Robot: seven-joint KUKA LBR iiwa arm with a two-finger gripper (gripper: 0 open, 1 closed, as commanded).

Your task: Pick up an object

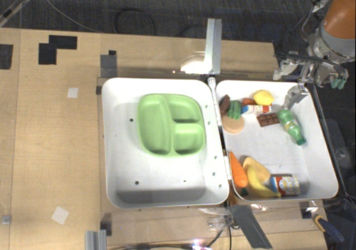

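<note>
The right bin (311,174) holds the loose objects. A green bottle (292,127) lies near its right wall, with a brown chocolate bar (268,119) and a yellow lemon (263,98) to its left. A tan round disc (233,125), a small green piece (235,110) and a dark brown piece (225,103) sit by the divider. An orange carrot (238,171), a banana (257,179) and a can (285,185) crowd the front. My gripper (296,96) hangs over the bin's back right corner, just above the bottle's upper end, and I see nothing held in it.
The left bin (119,182) carries a green divided plate (169,124). A metal post (213,49) stands behind the wall between the bins. Bare white floor lies in the middle of the right bin (267,146). The arm's orange band (339,18) is at the top right.
</note>
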